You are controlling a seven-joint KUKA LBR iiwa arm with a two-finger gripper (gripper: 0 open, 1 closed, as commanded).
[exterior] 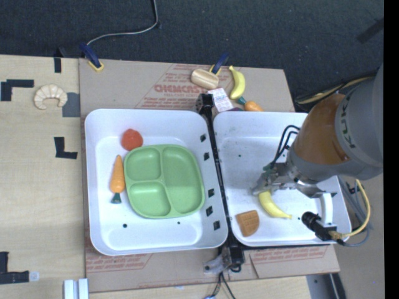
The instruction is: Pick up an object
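Single fixed overhead camera, slanted downward, both white bins [100, 167] in frame

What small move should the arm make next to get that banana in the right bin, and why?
Probably lower the claw a little and close on the banana. The claw sits at the banana's upper end in the right bin, and the toast piece lies apart, so it should not interfere.

Cardboard sheet [168, 89], far edge of the bench: you can read red print, "CHEMCAS…", partly cut off.
Small packet [219, 99] beside it: print too small for you to read.
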